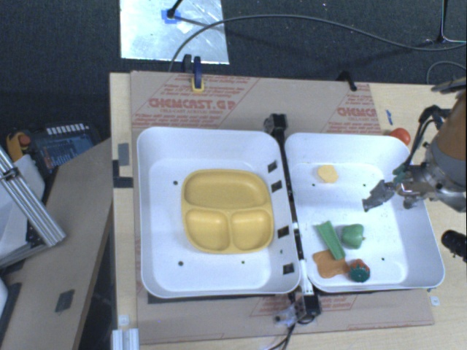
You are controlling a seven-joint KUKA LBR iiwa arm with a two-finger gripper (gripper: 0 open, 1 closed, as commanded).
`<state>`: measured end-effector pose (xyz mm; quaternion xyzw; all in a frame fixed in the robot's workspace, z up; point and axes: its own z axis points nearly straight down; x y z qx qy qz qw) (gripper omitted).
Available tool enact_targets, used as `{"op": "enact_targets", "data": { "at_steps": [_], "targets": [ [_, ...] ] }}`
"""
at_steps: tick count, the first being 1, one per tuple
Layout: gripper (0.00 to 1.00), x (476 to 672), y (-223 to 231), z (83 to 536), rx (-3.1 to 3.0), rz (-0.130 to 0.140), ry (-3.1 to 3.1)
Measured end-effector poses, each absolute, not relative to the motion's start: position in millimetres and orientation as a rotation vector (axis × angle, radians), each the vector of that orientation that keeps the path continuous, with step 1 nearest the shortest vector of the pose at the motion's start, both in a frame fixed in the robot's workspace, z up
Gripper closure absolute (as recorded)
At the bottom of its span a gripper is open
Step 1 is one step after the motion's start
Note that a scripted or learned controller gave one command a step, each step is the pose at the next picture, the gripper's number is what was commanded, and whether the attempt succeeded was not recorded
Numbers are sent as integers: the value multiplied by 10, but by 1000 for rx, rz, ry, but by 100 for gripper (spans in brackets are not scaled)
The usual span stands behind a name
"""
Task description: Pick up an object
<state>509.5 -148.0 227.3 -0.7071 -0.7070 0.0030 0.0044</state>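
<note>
The right bin (pixel 419 265) holds several small toys. A yellow piece (pixel 327 173) lies near its back. Toward the front sit a green round piece (pixel 352 233), a long green strip (pixel 330 239), an orange flat piece (pixel 328 266) and a teal and red piece (pixel 358 271). My gripper (pixel 392 197) hangs over the right half of this bin, up and right of the green round piece. Its two dark fingers stand apart, open, with nothing between them.
The left bin (pixel 157 195) holds a yellow divided tray (pixel 226 210). A black hinge strip (pixel 284 195) runs between the bins. An orange ball (pixel 399 134) sits just outside the right bin's back corner. Cables trail behind the bench.
</note>
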Motion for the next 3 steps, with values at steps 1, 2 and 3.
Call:
{"op": "enact_targets", "data": {
  "at_steps": [1, 2, 3],
  "targets": [
    [0, 5121, -1476, 2332, -2219, -1, -2226],
    [0, 5070, -1538, 1742, -2219, 2, -2220],
    [0, 5064, -1438, 1168, -2218, 2, -2220]
  ]
}}
